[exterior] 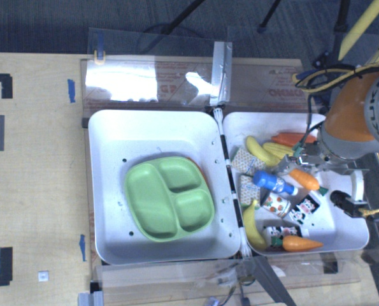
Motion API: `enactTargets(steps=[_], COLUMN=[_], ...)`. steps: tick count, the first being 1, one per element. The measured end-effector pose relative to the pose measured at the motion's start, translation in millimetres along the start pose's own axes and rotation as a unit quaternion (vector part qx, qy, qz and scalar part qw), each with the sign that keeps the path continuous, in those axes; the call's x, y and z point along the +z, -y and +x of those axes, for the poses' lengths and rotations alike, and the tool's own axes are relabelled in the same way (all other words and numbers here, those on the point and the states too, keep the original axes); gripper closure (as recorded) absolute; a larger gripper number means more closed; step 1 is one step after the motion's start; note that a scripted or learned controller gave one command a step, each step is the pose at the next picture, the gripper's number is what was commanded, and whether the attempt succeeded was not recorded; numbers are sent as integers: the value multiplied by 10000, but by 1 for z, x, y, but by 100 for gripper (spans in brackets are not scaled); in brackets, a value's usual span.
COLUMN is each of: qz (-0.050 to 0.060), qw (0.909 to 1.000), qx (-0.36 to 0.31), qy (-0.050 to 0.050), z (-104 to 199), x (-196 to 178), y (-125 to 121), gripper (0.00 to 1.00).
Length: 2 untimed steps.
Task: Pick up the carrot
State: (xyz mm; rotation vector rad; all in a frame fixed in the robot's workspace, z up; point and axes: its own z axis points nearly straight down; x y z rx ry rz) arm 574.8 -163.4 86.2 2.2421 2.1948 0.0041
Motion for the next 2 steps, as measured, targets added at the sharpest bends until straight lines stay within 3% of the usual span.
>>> enactTargets(steps=[1, 2], qz=[-27, 4], qw=[10000, 9838], qx=[17, -1794], qy=[5, 1], z=[-1, 20], x=[-11, -121], y=[-1, -67], gripper=[100, 100])
